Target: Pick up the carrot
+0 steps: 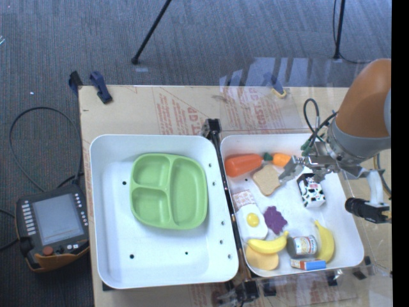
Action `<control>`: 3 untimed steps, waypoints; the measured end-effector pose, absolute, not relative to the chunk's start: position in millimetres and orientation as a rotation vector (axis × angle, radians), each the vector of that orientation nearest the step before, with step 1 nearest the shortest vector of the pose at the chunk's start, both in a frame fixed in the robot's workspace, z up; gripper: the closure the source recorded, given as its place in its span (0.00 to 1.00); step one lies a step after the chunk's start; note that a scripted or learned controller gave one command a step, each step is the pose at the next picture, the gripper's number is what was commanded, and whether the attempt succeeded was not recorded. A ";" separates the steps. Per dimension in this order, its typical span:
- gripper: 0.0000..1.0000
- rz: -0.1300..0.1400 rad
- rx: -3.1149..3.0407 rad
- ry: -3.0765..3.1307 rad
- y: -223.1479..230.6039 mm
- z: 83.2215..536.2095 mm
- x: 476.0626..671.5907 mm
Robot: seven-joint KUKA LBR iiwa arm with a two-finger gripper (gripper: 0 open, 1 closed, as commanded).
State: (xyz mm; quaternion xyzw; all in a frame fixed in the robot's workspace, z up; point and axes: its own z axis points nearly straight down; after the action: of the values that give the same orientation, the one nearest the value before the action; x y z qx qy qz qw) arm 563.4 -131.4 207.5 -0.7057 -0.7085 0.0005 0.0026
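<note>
Hovering above the right bin [355, 232], my tool [300, 167] has its fingers spread, gripping nothing; the carrot [244, 164] lies at the bin's far-left corner, beside the bread slice [268, 180].

Arm [367, 117]: 1 KUKA iiwa unit. Rounded orange band over a smooth grey wrist housing. Black cables [313, 123] loop off the wrist's side. Gripper [295, 169]: grey metal assembly with dark fittings below the wrist. A white bracket [377, 187] and a black cylindrical part [365, 208] hang alongside.
</note>
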 end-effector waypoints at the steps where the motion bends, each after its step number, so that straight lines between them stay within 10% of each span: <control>1: 0.00 0.007 -2.501 -1.890 -140.0 127.3 637.4; 2: 0.00 -0.033 -2.639 -1.706 -190.4 96.4 653.2; 3: 0.00 0.002 -2.720 -1.557 -193.5 86.9 619.8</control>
State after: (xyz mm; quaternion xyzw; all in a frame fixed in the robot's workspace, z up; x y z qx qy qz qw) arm 619.8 -193.5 86.9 -0.8678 -0.4970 0.0007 0.0038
